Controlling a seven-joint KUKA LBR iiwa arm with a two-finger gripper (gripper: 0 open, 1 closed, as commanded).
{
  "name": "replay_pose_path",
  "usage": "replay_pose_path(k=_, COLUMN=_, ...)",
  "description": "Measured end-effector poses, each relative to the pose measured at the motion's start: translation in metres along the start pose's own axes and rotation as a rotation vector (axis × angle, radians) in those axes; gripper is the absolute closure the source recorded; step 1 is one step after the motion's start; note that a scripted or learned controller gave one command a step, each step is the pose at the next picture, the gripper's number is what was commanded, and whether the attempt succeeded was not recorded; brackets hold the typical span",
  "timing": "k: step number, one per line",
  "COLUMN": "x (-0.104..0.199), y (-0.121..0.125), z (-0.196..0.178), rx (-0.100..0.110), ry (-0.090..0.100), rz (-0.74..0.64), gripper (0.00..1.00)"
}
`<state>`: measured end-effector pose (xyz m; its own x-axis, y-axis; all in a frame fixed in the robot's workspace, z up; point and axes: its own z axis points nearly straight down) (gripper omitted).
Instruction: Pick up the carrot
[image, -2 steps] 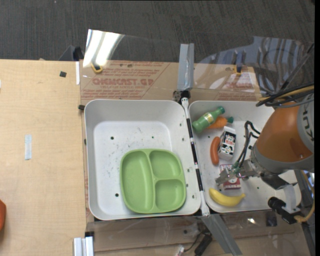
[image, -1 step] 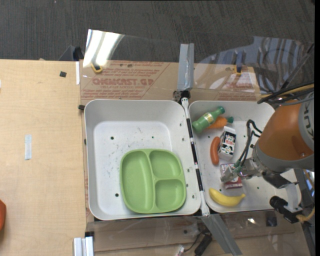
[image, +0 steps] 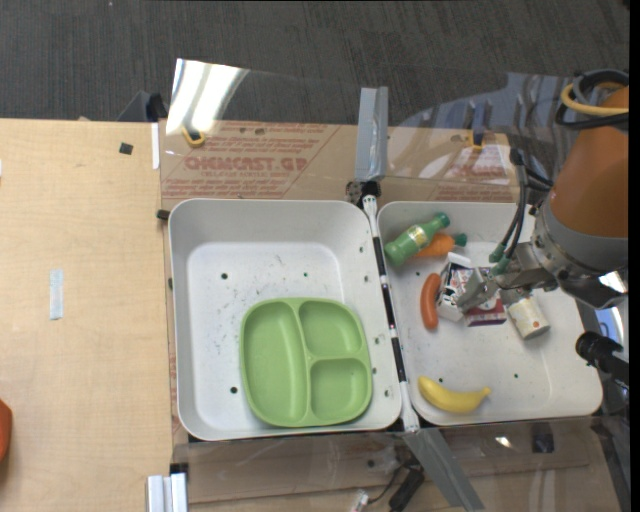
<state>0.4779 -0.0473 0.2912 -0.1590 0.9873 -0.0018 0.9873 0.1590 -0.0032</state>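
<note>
The carrot (image: 443, 246) is a small orange piece with a green tip, lying at the back of the right bin (image: 560, 400), partly tucked behind a green bottle (image: 415, 238). My gripper (image: 484, 288) hangs low over the middle of the right bin, to the right of and nearer than the carrot, and apart from it. It sits just above a white carton (image: 456, 288) and a red-and-white packet (image: 487, 317). Nothing shows as held.
An orange-red sausage-shaped toy (image: 430, 300) lies left of the carton. A banana (image: 453, 396) rests near the front wall and a white cylinder (image: 528, 319) is under the wrist. The left bin (image: 200, 300) holds a green divided plate (image: 307, 360).
</note>
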Motion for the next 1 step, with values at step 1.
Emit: replay_pose_path(k=1, x=0.0513, y=0.0897, z=0.0841, rx=0.001, ry=0.0, rz=-0.098, gripper=1.0)
